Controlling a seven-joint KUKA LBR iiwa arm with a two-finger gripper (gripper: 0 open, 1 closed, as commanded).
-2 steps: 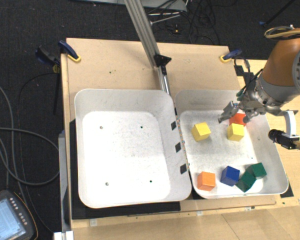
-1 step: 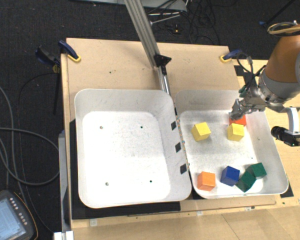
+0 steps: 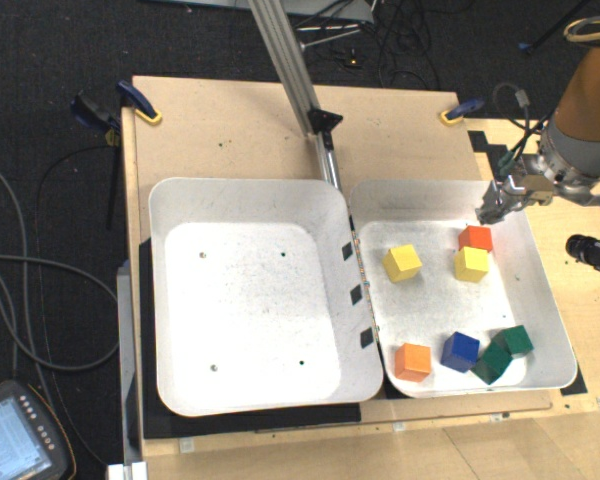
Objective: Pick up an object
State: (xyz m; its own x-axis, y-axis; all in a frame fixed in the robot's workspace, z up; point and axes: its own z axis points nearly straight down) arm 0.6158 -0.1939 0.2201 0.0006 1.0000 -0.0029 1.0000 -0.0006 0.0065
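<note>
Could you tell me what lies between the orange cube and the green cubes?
A blue cube sits between the orange cube and green cubes, in the camera view.

You are looking at a bench top of pale, matt board that reads as wood or fibreboard. The two bins, left bin and right bin, are showing smooth white plastic with a faint sheen and fine dark speckling. The blocks, such as the yellow block and the blue block, are looking like smooth, painted or plastic cubes. A slanted metal rail is gleaming dully, and the floor is appearing as dark, rough carpet.
</note>
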